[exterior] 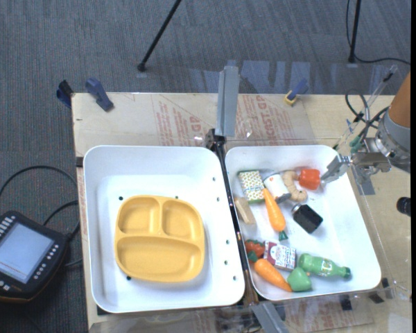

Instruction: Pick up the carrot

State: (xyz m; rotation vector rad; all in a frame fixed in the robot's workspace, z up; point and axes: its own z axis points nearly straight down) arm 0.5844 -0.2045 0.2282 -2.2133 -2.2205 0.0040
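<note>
Two shallow white bins side by side on the bench (152, 120). Left bin (97, 186) holding a yellow divided plate (159, 238), flat on the floor of the bin. Right bin (353, 220) crowded with toy food. Carrot (274, 212) lying near the middle of the right bin, orange, slanted, green tip pointing toward the near wall. Just beside the carrot on its left, a pale wedge (245, 211); just above it, a small green-patterned box (251, 184). To the carrot's right, touching or nearly so, a black block (307, 218). Farther up from the carrot, a tan curled piece (293, 186) and a red-orange item (308, 178). Second orange carrot-like piece (272, 274) near the front wall, beside a red-labelled packet (283, 255) and a green bottle (323, 265) lying on its side. Gripper (333, 170) at the right bin's far right corner, well apart from the carrot, close to the red-orange item. Fingers too small and blurred to tell whether spread or closed; nothing seen between them.
</note>
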